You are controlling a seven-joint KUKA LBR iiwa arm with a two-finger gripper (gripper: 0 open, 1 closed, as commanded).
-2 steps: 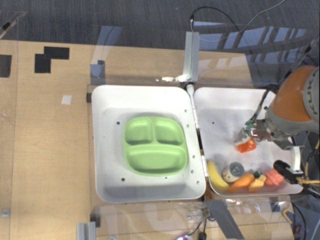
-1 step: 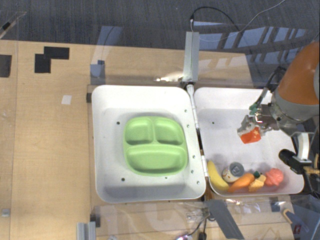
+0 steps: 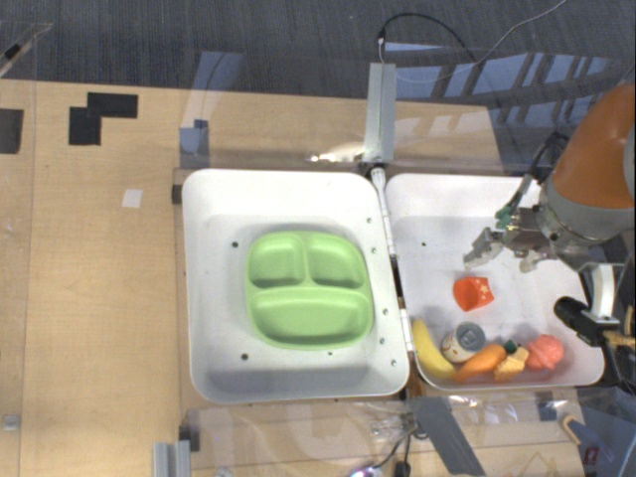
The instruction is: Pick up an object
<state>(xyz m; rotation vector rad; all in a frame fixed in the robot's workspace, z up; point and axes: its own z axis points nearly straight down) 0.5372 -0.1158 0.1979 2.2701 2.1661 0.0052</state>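
Note:
My gripper (image 3: 502,256) hangs over the right bin (image 3: 437,212), coming in from the right, with its fingers open and nothing between them. Just below it, a small red block (image 3: 474,292) lies on the bin floor, apart from the fingers. Along the bin's front wall lie a yellow banana (image 3: 428,350), a round grey-and-tan item (image 3: 464,340), an orange carrot (image 3: 479,360), a small yellow piece (image 3: 512,365) and a pink item (image 3: 545,352).
The left bin (image 3: 214,266) holds a green divided plate (image 3: 306,289) in its middle. A metal post (image 3: 381,112) stands behind the seam between the two bins. The arm's orange band (image 3: 601,157) fills the right side above the right bin.

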